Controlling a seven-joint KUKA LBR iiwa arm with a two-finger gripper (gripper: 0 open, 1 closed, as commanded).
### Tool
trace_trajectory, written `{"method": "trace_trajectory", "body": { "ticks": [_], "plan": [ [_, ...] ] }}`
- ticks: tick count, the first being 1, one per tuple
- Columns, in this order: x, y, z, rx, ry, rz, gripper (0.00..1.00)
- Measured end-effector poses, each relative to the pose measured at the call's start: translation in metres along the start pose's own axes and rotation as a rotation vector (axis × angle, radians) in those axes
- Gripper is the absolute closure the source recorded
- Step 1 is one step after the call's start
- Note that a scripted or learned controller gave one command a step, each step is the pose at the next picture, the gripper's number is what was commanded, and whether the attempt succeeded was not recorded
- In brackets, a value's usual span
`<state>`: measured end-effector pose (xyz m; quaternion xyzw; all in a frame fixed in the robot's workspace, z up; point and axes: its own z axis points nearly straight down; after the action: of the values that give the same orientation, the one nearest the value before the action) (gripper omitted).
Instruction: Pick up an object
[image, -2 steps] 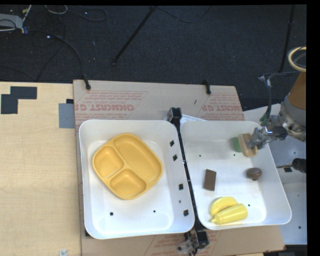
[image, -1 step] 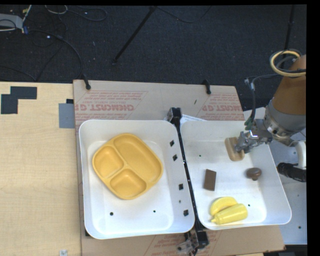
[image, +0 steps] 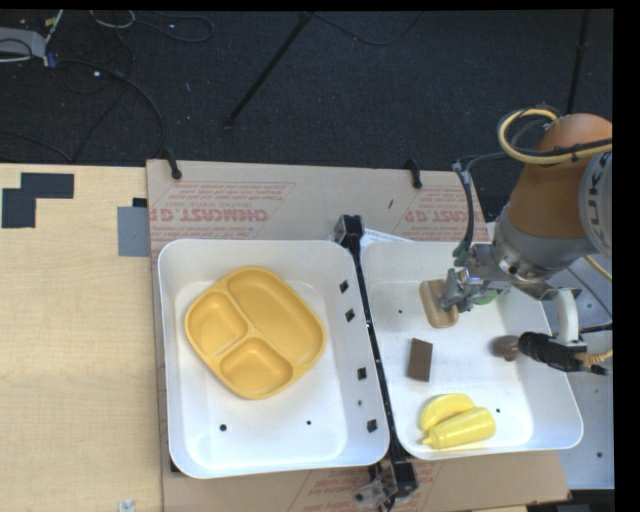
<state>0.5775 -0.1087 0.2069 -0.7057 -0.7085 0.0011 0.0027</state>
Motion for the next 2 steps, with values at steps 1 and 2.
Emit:
{"method": "trace_trajectory", "body": {
  "ticks": [1, 2],
  "plan": [
    [0.044, -0.006, -0.007, -0.001, 0.000, 0.001, 1.00],
    [0.096, -0.018, -0.007, 0.000, 0.000, -0.001, 1.00]
  ]
}}
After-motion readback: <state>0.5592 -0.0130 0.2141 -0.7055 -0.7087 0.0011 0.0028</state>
